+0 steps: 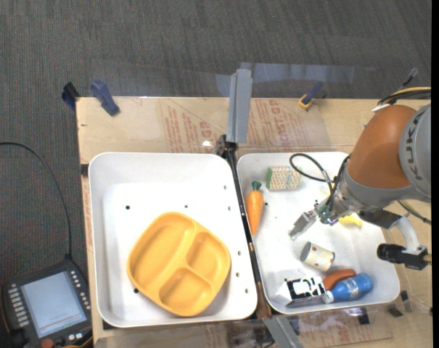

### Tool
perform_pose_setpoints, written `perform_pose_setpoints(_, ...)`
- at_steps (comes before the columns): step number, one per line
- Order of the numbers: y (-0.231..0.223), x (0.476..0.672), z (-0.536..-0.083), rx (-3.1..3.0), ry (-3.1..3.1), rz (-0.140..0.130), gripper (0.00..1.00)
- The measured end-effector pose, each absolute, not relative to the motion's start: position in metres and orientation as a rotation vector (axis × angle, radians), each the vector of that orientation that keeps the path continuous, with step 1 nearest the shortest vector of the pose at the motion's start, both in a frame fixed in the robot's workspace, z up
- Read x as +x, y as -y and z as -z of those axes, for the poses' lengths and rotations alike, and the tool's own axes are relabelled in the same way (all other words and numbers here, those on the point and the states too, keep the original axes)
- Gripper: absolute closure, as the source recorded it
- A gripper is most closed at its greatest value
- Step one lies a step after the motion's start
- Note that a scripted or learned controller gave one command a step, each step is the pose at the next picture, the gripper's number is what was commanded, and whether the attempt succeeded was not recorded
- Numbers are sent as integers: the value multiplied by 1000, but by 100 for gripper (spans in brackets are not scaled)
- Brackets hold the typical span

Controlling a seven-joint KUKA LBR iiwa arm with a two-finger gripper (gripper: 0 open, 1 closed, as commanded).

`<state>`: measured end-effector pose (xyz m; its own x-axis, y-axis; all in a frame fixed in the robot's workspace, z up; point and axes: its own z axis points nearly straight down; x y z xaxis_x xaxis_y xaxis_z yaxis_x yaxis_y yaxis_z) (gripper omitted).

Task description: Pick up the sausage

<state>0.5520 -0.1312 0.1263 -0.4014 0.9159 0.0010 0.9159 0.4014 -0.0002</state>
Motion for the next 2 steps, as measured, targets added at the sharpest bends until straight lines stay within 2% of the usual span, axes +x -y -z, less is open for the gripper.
perform_pose_setpoints(1,102,632,-86,-1775,2589,-1,0)
perform_pose_setpoints(2,100,521,-86,-1582,2707,-1,0)
